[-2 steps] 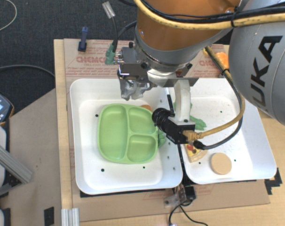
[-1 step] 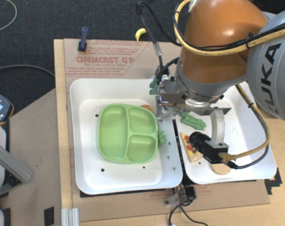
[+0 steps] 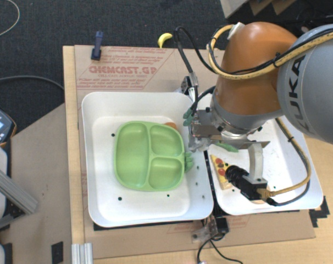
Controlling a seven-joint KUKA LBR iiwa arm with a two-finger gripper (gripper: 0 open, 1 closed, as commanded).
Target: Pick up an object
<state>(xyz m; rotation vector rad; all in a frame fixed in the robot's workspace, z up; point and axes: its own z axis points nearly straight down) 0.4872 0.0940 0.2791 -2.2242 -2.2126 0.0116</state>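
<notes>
1. The arm (image 3: 265, 76) is reaching in from the right and hanging low over the seam between the two white bins, so the big orange wrist is blocking most of what's going on underneath it.

2. The gripper (image 3: 195, 142) is sitting right at the right edge of the left bin (image 3: 95, 147), just beside the green divided plate (image 3: 150, 155). Honestly I can't tell what state the tool is in; the wrist housing is covering that part, so I'm not guessing.

3. The plate is lying flat in the middle of the left bin, compartments up. A bit of something orange is peeking out at its top right corner, too hidden to name.

4. In the right bin (image 3: 298, 164) a toy pizza slice (image 3: 221, 172) is lying near the divider, with something green next to it under the wrist.

5. My guess is it's going for the plate's right rim, since that's the nearest thing. A thin flat rim is looking like a slippery grab though, so it could easily fail.
</notes>
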